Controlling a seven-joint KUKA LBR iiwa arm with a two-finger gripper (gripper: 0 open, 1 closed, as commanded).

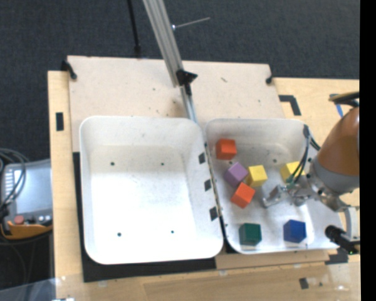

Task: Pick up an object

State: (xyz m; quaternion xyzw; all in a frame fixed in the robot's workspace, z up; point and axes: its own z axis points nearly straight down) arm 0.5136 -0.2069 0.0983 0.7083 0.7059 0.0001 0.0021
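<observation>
Dark carpet surrounds a pale wooden bench [169, 80] that carries two shallow white bins side by side. Off the bench's left edge sits a grey control box [26, 190] with cables. Next comes the left bin [94, 133], and a slanted metal rail [165, 36] crosses the bench's back edge above it. Further right, the right bin [263, 127] holds an orange cube [225, 148] near its back left corner, a purple cube [236, 172] touching a yellow cube [257, 175], another orange cube [243, 194] just below them, a green cube [250, 234] and a blue cube [294, 231] along the front edge, and a second yellow cube [291, 168] partly hidden by the arm. The gripper [271, 197] reaches in from the right, low over the bin floor between the cubes, its fingers slightly parted with nothing between them.
</observation>
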